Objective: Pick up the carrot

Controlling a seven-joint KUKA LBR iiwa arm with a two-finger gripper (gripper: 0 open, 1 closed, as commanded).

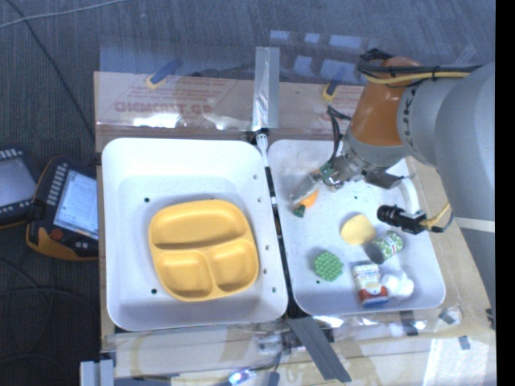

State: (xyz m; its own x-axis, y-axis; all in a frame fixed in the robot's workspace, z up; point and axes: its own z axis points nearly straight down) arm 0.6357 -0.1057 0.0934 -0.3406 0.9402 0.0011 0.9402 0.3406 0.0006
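- The camera view looked down at a slant on the table (121,107), which carried two shallow white bins side by side.
- The left bin (129,167) held a yellow divided plate (204,248) with three compartments, lying near its middle.
- The right bin (418,284) held the small items, and the grey arm (451,127) with its orange band (378,115) reached into it from the right.
- The gripper (331,173) sat low over the upper part of the right bin, its tip close to the bin floor.
- Whether the gripper was parted or closed could not be told at this size and angle.
- The carrot (305,202), a small orange piece with a green end, lay on the floor of the right bin near its left wall, just beside and below-left of the gripper tip.
- Nothing in the view showed the carrot gripped; whether the gripper touched it could not be told.
- A yellow lemon-like item (356,229) lay near the middle of the right bin, well apart from the carrot.
- A green round textured item (327,264) lay below it, toward the front of the bin.
- A green-labelled can (387,245) lay on its side just right of the yellow item.
- A small red-and-white carton (368,284) lay near the front right corner, with a white item (400,285) just beside it.
- A black cylindrical part (398,216) with a cable stuck out over the right side of the bin.
- A handheld control pendant (64,207) with a lit screen lay on the floor left of the table.
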